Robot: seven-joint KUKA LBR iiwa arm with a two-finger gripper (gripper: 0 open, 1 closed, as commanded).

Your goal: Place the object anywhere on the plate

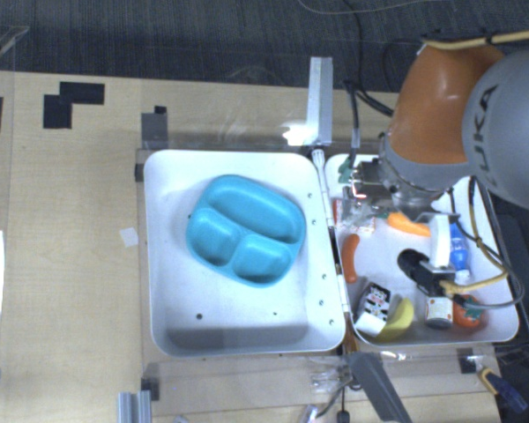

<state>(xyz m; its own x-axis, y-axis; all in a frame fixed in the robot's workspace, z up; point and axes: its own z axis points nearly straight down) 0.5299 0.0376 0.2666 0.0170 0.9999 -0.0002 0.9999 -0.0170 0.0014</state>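
While hanging over the right bin:
Gripper (pixel 363 203): sitting low among clutter, grip state impossible to tell
Blue three-compartment plastic plate (pixel 245 228): lying in left white bin (pixel 163 263)
Orange carrot-shaped toy (pixel 349 256): lying just below gripper

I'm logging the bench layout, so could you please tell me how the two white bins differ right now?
The left bin holds one thing, a blue divided plate; the right bin holds a jumble of small items, including a banana. The left bin lies in open view; the arm hangs over the right bin. Both are shallow and white.
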